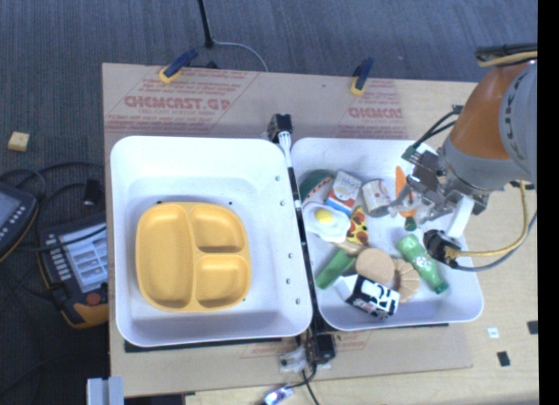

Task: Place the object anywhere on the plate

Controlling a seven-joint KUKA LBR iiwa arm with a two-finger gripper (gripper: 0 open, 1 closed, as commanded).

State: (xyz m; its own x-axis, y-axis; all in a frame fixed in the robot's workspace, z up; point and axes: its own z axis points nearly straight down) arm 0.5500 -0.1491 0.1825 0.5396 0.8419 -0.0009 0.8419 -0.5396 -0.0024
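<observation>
Yellow sectioned plate point(193, 253) lies bare in the left bin point(131, 176); candidate objects crowd the right bin point(467, 303), where the gripper point(417, 195) hangs, its finger state indiscernible. Judged best practice: isolate one piece, e.g. the green bottle point(423, 264), then lift it well clear of the dividing rims. Cardboard point(175, 102) lettering is mirrored, illegible.
</observation>
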